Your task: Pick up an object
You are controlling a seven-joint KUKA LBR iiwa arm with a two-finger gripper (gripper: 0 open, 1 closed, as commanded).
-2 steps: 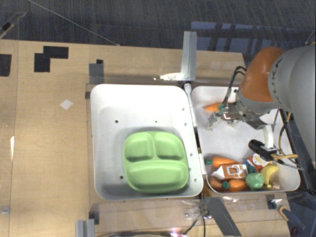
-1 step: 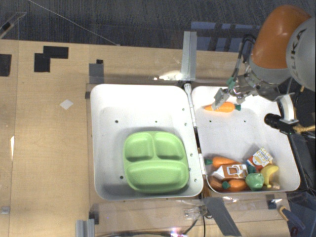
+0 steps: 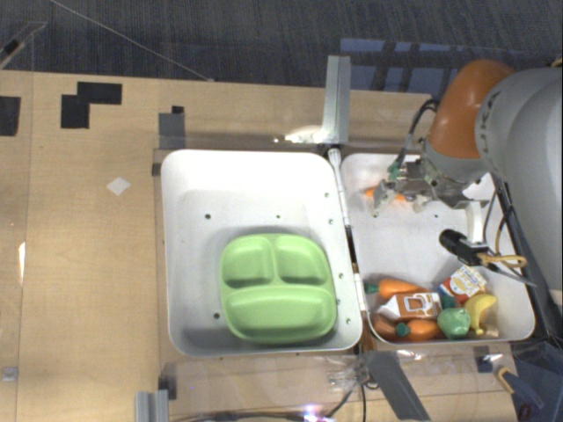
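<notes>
my gripper is low over the far end of the right bin, beside a small orange object; cannot tell how it is set. toy foods cluster at the bin's near end, well apart. a green divided plate lies in the left bin.

A robotics lab or test cell, seen from above. A pale wooden bench holds two shallow white bins fixed in metal brackets, with black marker shapes on the benchtop. A grey and orange industrial arm with loose cables reaches in. Dark carpet lies beyond.
</notes>
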